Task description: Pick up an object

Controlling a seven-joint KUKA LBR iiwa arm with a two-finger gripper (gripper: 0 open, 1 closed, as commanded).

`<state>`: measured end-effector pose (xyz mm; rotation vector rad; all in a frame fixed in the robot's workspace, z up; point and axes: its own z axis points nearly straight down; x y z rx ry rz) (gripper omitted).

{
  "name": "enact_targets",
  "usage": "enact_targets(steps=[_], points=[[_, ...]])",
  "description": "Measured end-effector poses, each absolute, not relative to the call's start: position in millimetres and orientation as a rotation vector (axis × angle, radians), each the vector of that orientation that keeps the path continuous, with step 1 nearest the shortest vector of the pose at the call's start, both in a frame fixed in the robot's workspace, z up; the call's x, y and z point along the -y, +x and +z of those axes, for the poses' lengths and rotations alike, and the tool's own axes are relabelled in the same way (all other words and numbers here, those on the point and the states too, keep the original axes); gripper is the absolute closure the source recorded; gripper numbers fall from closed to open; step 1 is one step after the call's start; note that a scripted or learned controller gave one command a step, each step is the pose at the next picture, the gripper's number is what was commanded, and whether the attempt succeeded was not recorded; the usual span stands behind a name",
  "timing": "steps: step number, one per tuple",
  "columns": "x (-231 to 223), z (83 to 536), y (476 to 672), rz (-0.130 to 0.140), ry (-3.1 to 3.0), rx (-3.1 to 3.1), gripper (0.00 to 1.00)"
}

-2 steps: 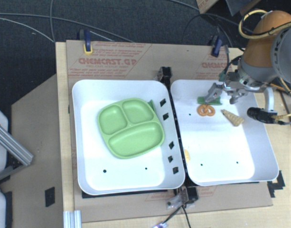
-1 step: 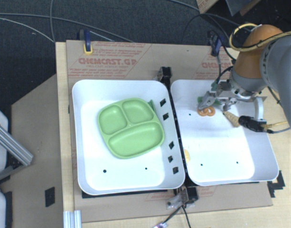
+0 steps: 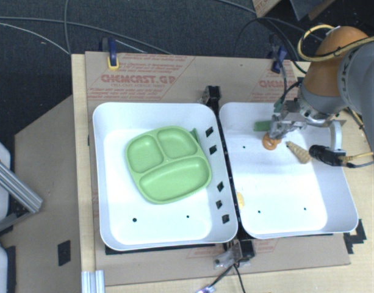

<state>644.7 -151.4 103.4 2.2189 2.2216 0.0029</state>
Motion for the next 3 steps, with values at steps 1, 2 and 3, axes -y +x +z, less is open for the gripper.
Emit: enact_targets(steps=[1, 2, 3], points=[[148.1, 157.1, 656.2, 0.006, 2.216, -2.219, 1.0], [139.9, 209.5, 664.5, 0.008, 2.214, -2.219, 1.0], [139.8, 236.1, 665.7, 0.005, 2.217, -2.219, 1.0]])
